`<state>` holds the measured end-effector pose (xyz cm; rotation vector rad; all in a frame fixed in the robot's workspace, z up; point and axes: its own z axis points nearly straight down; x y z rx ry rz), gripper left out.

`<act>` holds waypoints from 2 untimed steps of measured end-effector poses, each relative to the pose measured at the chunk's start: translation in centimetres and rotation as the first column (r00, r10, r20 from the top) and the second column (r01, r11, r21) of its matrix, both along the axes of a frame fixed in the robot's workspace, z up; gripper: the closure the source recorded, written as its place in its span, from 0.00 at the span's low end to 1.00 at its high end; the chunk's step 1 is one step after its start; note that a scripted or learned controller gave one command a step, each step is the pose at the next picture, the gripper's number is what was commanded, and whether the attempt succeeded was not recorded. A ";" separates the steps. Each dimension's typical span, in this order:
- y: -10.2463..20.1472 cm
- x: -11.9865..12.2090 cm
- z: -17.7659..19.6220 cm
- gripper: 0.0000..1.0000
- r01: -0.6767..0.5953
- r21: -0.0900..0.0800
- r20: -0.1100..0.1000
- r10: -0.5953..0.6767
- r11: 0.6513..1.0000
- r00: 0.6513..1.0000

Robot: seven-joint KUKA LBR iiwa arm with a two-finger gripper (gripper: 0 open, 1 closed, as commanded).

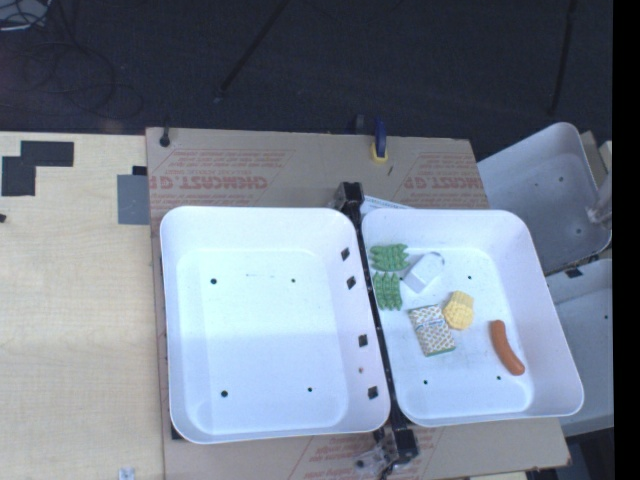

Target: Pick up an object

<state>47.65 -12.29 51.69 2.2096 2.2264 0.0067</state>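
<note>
Two bins (190,230), two green pieces (389,258), one sausage (507,348)

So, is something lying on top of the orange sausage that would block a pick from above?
Nothing visible does. The orange sausage lies alone on the right bin floor, apart from the yellow piece.

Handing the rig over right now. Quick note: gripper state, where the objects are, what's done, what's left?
Gripper: nothing to report from the camera view.
Objects: all in the right bin: two green pieces, white block, yellow piece, patterned packet, orange sausage.
The left bin sits alongside.
Done: no pick yet.
Left: grasp and lift one object.
</note>
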 end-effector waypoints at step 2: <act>12.2 -0.1 -4.0 1.00 -0.001 0.001 -0.012 0.001 1.000 1.000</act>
